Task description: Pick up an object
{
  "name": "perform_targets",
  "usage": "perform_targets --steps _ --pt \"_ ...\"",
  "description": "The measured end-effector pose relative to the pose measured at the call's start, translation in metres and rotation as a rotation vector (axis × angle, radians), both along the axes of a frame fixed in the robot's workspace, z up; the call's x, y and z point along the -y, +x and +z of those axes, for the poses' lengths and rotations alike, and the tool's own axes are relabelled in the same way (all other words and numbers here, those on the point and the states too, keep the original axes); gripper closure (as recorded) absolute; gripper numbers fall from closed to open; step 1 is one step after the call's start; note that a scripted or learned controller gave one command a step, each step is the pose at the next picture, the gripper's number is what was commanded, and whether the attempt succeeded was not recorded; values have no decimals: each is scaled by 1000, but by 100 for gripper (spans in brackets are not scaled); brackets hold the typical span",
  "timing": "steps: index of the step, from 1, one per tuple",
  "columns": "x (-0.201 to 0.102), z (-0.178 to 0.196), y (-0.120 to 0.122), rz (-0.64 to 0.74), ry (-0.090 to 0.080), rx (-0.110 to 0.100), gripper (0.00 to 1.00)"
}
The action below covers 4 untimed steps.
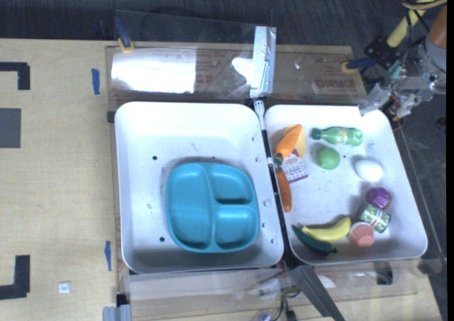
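Observation:
The right white bin holds several small items. Among them are an orange carrot, a green bottle, a green lime and a white egg. Toward the front lie a purple piece, a green can, a pink cup and a yellow banana. My gripper hangs over the bin's far right corner, above and right of the bottle, with nothing visibly in it.
The left white bin holds a blue divided tray. A small labelled packet and a second orange piece lie along the wall between the bins. A clear plastic panel stands behind both bins.

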<state>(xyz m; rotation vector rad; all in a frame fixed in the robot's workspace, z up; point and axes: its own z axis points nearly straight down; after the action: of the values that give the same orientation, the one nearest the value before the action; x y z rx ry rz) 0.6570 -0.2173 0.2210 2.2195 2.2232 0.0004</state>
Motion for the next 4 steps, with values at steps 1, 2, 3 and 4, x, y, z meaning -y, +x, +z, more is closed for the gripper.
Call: perform_targets --steps 1,2,3,4 --pt "2 -78 17 35 -7 31 0" --pt "1 -80 17 59 -9 31 0" --pt "3 -81 16 117 -11 32 0" --pt "3 -82 16 136 -12 31 0"
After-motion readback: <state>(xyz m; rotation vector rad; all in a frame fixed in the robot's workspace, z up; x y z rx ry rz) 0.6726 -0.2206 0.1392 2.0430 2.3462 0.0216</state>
